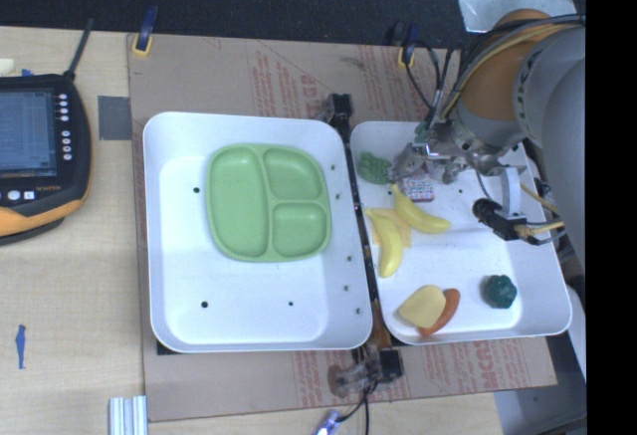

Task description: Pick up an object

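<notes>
Looming largest at the right edge of the view, the grey arm (pixel 557 95) with its orange band curves down over the far part of the right bin (pixel 537 319). Its gripper (pixel 426 169) hangs low near that bin's far left corner, wrist cables trailing toward the right wall. Whether the gripper is spread or closed cannot be told, because its tip blurs into the small patterned object (pixel 420 190) directly beneath it.

Two shallow white plastic bins with rounded corners sit side by side on a brown cardboard sheet on the surface. The left bin (pixel 179 314) carries one pale green plate (pixel 267 201), smooth and divided into three compartments.

The right bin carries the loose things. One bumpy green piece (pixel 374 167) lies by the far left corner, just beside the gripper. Two smooth yellow bananas (pixel 398 224) lie touching near the left wall, one pointing toward the bin's middle. One yellow wedge (pixel 422 305) rests against one orange-red sausage shape (pixel 445 312) at the near edge. One dark green knobbly lump (pixel 500 291) sits near the near right corner.

One handheld controller (pixel 35 154) with a screen rests at the surface's left edge.
</notes>
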You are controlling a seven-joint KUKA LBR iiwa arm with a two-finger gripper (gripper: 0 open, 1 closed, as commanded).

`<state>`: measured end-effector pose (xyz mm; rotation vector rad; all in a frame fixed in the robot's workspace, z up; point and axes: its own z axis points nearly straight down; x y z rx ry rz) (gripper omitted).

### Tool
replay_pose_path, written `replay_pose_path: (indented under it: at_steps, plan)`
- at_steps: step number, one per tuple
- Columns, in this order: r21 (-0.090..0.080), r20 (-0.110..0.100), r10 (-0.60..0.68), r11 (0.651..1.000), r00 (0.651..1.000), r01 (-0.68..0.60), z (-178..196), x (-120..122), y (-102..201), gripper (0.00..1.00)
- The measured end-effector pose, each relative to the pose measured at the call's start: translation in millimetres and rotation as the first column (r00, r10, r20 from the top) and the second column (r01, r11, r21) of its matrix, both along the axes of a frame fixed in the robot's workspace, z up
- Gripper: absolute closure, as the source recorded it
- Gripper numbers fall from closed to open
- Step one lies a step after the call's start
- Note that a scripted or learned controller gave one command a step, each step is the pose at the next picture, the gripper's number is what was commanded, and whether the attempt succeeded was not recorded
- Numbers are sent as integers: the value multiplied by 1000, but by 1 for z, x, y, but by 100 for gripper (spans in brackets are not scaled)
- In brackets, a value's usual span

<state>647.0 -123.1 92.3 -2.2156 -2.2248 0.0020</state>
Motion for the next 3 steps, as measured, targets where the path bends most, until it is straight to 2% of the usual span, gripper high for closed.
replay_pose_path:
  at_steps: [1,2,3]
  plan:
    - [-1,-3,0,1000,1000,0,-1,-50,24,0]
    - [0,0,0,1000,1000,0,0,9,4,0]
    - [0,-2,4,1000,1000,-4,10,10,3,100]
